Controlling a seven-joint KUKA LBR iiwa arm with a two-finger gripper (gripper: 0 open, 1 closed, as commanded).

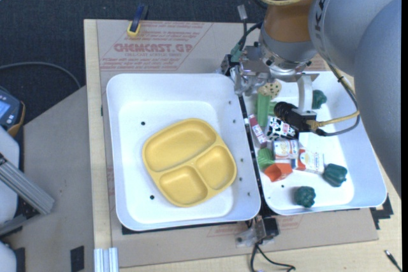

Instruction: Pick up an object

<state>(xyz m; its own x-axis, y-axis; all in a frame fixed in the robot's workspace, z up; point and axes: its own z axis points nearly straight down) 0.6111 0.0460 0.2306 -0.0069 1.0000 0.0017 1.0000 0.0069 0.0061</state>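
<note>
green packet [264, 102] lies just below gripper [254, 81].

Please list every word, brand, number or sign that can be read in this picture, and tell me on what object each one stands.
"CHEMCAST G P": large red letters on the cardboard sheet under the bins, behind the left bin.
Smaller red lines above and below it on the same sheet: too blurred to read.
Print on the small packages in the right bin: too small to read.
Letter on the grey arm near the orange band: partly hidden, not readable.
</note>
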